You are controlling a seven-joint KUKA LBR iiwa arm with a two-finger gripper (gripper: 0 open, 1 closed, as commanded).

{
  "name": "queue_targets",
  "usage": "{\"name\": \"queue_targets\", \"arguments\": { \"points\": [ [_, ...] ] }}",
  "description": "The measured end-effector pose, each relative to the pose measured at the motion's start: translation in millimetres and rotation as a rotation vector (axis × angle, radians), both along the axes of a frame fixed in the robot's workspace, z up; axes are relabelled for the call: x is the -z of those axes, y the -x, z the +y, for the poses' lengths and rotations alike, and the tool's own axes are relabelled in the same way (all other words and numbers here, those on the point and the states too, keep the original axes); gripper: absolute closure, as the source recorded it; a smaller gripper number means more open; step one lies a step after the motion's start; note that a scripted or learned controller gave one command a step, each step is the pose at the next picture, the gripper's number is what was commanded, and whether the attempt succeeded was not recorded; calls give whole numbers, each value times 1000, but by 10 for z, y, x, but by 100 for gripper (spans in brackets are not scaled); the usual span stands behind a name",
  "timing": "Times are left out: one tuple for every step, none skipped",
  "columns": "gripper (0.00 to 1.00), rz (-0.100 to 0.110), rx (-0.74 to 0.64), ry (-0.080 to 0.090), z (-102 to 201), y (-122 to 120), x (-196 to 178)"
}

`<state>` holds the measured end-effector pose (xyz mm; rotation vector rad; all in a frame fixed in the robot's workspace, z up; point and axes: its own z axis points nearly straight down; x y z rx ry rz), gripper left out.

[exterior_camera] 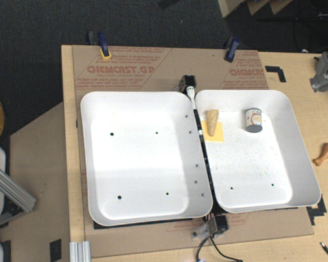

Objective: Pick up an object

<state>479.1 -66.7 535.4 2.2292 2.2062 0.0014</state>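
**Nothing lifted yet: both objects lie in the right bin**

The pick has not begun, judging by how things lie. The right bin [295,162] holds two items, both resting on its floor in the far half. Near the bin's left wall lies a tan cone-shaped piece [212,121], partly on top of a yellow square [215,132] that looks like a flat sheet or pad. Well to its right, apart from it, is a small can [253,119] with a pale label and a grey end.

The left bin [136,157] carries only a few dark dots on its floor. Both bins sit side by side on a brown board [153,64] clamped at its far edge by two blue clips.

At the right edge of the view, beside the far corner of the right bin, a grey metal part [323,72] pokes in; it may belong to the arm, but I cannot tell whether it is the hand, nor whether the hand is spread or pressed together. Nothing is held there as far as can be seen.

The cone's long axis runs roughly front to back in the view, with the narrower end toward the far rim and the wider end lying on the yellow square. The can seems tipped or lying down, its grey end facing the near side.

What is left is the whole job: reach in, close on one item, and raise it.
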Motion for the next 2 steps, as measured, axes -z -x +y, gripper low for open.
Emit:
{"name": "queue_targets", "arguments": {
  "points": [
    [0, 1, -10, -2, 55, -5, 1],
    [0, 22, -16, -4, 669, 14, 1567]
  ]
}}
